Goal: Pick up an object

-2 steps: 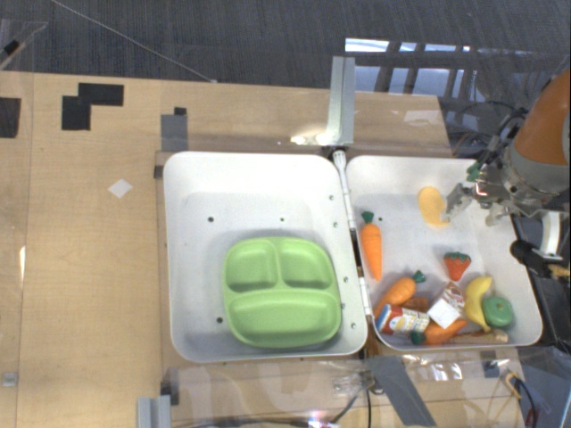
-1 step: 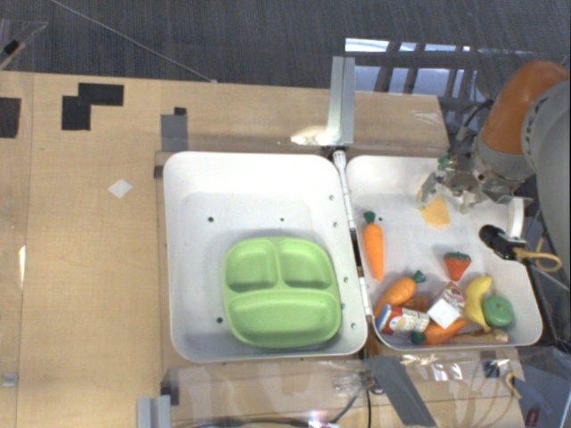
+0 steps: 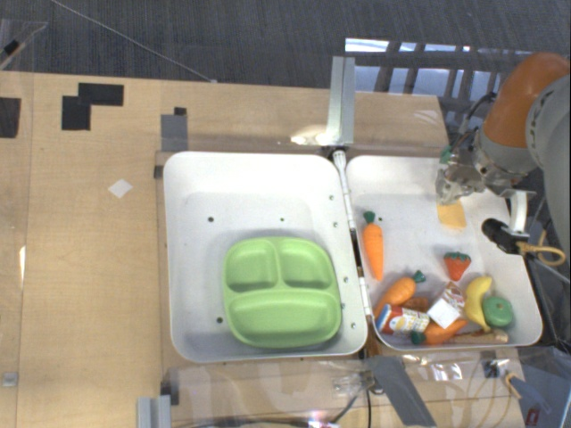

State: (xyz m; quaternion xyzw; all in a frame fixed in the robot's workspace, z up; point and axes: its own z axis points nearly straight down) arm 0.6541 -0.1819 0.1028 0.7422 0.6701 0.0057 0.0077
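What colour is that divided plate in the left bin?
Light green, seen clearly in the camera view: the divided plate.

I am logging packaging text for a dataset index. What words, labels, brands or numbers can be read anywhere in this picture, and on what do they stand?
No text can be read.
Small white and red packet among the toy food in the right white bin: it seems to carry print, too small and blurred to read.
Green three-compartment plastic plate in the left white bin: no marking.
Black square patches on the wooden bench: plain shapes, no letters.
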